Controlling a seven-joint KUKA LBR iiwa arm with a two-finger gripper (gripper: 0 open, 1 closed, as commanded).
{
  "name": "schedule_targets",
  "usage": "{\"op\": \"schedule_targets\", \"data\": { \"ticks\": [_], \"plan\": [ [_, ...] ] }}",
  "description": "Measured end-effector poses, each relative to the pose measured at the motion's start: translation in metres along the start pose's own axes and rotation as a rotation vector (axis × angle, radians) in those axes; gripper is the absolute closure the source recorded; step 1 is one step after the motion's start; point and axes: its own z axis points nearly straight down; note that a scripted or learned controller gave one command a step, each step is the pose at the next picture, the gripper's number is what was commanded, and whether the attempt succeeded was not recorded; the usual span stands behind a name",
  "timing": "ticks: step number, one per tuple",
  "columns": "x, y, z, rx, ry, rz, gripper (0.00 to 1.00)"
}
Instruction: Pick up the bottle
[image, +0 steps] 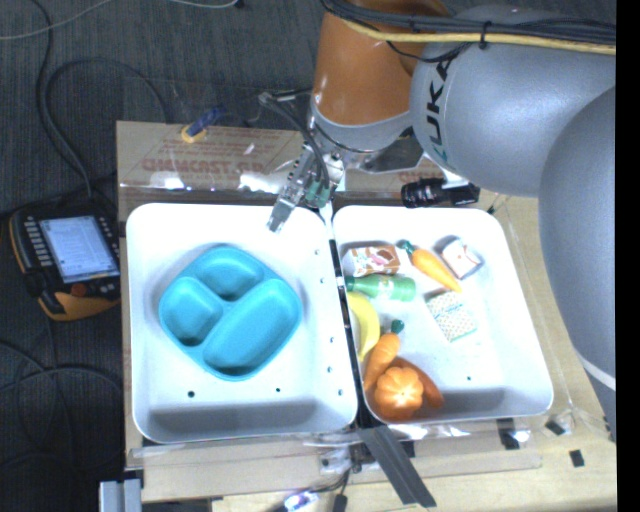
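Green bottle (383, 289): lying on its side in the right bin (500, 390), up against that bin's left wall, near the far end.
Neighbours: banana (366, 322) just beside it on the near side, carrot (432, 264) toward the far right.
Gripper (283, 213): hanging over the left bin's (160, 400) far right corner, honestly can't tell how wide it's spread, nothing seen in it.
Left bin: blue divided tray (232, 311) sitting mid-bin.

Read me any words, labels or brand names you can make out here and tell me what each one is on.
"UKA", the visible part of the brand lettering, on the grey arm.
Reddish print on the cardboard sheet behind the bins: too blurred to read.
Handheld screen at left: too small to read.
Packet labels in the right bin: unreadable.
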Motion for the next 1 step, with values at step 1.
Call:
{"op": "schedule_targets", "data": {
  "ticks": [1],
  "plan": [
    [-0.0145, -0.0080, 0.0285, 0.007, 0.006, 0.151, 1.00]
  ]
}}
